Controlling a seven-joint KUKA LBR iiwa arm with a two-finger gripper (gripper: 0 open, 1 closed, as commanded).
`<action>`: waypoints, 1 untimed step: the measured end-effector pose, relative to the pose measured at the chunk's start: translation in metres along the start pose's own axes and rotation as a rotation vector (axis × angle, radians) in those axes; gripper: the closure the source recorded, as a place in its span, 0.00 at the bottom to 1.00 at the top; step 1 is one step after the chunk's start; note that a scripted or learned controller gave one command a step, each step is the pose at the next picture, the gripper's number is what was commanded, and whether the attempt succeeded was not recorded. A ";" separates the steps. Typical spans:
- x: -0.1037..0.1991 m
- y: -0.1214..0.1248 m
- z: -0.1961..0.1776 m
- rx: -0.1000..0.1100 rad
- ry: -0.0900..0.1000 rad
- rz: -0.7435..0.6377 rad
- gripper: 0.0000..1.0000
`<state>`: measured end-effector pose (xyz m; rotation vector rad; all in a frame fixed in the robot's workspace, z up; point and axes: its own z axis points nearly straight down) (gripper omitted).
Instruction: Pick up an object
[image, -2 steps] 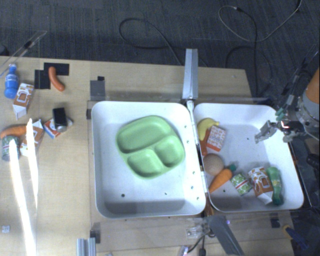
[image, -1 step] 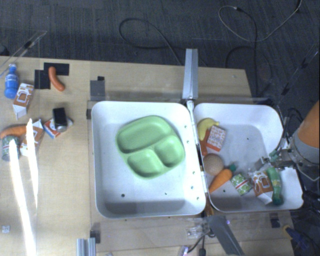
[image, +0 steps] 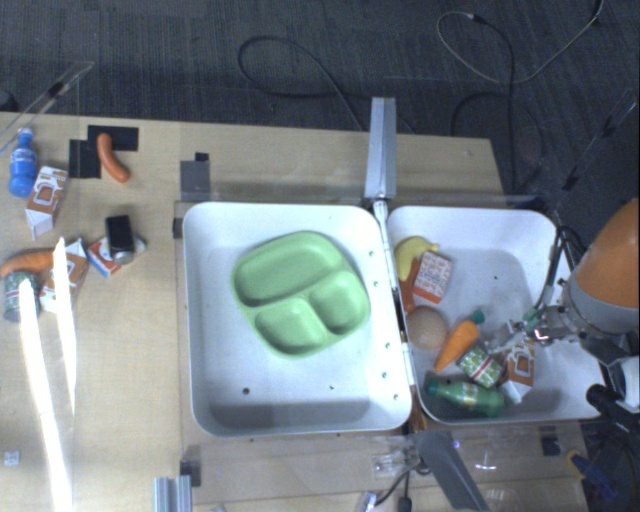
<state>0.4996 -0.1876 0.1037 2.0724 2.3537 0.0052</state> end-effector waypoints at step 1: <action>-0.013 -0.009 0.015 -0.006 0.000 -0.108 0.00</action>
